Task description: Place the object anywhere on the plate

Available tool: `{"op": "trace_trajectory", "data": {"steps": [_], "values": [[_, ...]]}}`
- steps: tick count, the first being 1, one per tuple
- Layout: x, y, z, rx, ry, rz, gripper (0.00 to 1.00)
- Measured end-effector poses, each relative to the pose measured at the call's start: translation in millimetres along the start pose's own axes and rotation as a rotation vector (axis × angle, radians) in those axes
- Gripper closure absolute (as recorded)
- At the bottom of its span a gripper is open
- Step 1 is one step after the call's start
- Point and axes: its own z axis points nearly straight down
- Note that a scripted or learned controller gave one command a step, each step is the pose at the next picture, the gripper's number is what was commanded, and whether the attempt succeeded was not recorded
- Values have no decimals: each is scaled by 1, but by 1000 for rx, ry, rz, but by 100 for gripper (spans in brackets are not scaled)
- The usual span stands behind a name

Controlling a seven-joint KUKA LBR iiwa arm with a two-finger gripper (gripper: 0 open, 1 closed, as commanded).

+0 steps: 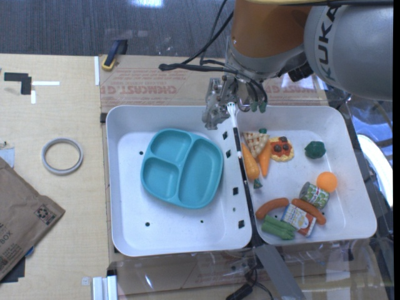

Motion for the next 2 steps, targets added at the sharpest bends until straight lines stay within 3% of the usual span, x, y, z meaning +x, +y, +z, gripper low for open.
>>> {"op": "trace_trajectory", "data": {"steps": [1,2], "values": [[0,0,0,0,1,0,0],[28,-64,52,1,7,134,0]]}}
